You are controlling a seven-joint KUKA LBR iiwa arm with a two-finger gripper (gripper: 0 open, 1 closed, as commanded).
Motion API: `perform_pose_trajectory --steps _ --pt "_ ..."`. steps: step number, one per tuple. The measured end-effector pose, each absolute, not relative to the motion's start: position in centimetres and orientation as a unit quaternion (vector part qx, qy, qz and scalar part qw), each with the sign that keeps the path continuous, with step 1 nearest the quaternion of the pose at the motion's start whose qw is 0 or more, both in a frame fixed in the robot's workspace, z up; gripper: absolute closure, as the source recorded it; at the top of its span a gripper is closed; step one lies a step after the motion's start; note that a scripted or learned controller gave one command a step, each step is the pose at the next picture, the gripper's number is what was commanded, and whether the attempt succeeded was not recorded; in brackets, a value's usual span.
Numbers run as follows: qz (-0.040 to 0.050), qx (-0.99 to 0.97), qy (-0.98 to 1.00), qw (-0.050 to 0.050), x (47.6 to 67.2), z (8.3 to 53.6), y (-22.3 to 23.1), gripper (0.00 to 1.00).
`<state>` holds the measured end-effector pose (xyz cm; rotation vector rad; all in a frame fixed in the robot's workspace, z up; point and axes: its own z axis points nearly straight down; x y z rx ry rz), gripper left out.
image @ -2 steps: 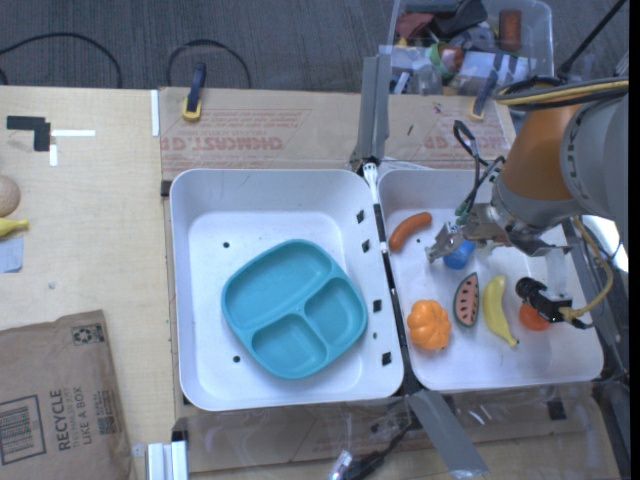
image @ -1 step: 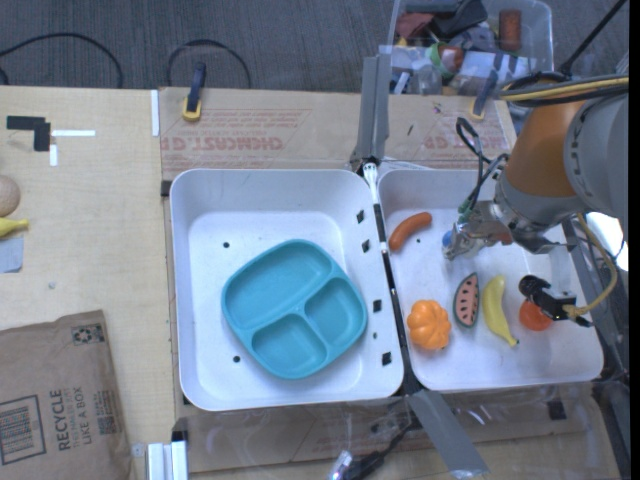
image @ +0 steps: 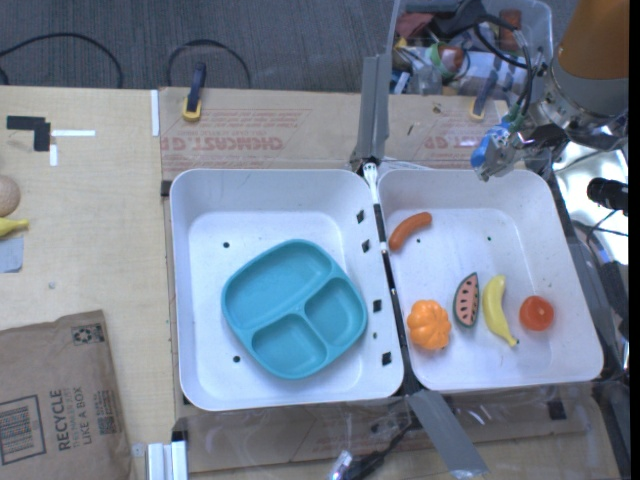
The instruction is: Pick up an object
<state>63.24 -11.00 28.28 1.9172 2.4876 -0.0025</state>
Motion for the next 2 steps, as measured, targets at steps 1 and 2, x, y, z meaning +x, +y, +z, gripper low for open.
perform_pose_trajectory --steps 1,2 --pt "-0.0012 0.610 0.792 0.000 63.2 28.2 -11.0 0.00" --pt "-0.0016 0.729 0.684 -0.001 57.2 20.3 -18.8 0.00"
